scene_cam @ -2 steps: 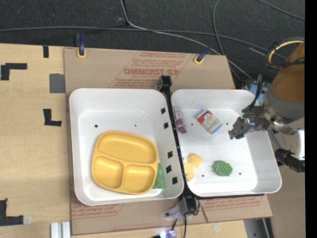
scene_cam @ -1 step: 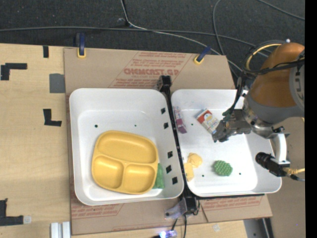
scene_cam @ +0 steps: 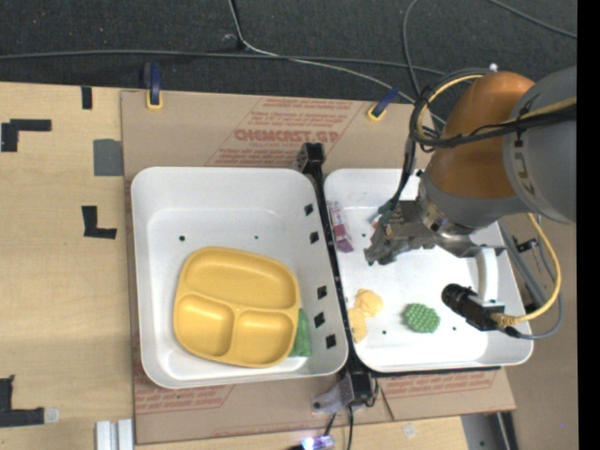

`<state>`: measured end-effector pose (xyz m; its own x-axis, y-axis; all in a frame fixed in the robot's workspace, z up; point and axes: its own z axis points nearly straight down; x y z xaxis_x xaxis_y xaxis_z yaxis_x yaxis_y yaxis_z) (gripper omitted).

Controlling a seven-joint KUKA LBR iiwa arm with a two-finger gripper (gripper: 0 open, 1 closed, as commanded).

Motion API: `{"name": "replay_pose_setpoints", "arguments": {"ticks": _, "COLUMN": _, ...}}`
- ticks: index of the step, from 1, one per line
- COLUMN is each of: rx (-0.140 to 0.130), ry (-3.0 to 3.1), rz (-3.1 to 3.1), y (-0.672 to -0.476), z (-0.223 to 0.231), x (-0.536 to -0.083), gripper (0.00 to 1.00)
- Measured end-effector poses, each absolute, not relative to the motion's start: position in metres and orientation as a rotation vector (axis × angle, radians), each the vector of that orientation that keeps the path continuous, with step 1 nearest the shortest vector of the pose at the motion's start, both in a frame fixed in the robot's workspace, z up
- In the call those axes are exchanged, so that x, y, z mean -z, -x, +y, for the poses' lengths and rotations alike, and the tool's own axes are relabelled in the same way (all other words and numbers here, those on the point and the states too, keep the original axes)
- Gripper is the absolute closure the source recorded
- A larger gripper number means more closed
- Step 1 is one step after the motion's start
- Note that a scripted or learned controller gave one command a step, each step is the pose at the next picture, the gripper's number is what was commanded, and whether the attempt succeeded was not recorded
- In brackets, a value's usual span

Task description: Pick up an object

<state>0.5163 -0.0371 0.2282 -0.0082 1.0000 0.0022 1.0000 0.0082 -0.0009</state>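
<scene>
My gripper (scene_cam: 382,249) hangs over the middle of the right bin (scene_cam: 375,354), reaching in from the right. A pale yellow soft object (scene_cam: 365,309) lies near that bin's left wall, below the gripper. A green knobbly object (scene_cam: 421,318) sits to its right near the front. A small purple thing (scene_cam: 341,234) rests against the divider, left of the gripper. The left bin (scene_cam: 150,195) carries a yellow divided tray (scene_cam: 236,306) with a green item (scene_cam: 302,336) tucked at its right edge. I see nothing between the fingers.
Both bins sit on a cardboard sheet (scene_cam: 281,134) clamped to the wooden bench. Black cables run across the dark back area. The bulky arm covers the right bin's far right part.
</scene>
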Motion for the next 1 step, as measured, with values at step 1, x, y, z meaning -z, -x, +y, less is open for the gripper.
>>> {"name": "replay_pose_setpoints", "arguments": {"ticks": 1, "rx": 0.0, "ry": 2.212, "rz": -2.228, "y": -0.5285, "z": 0.0126, "x": -0.233, "gripper": 1.0}}
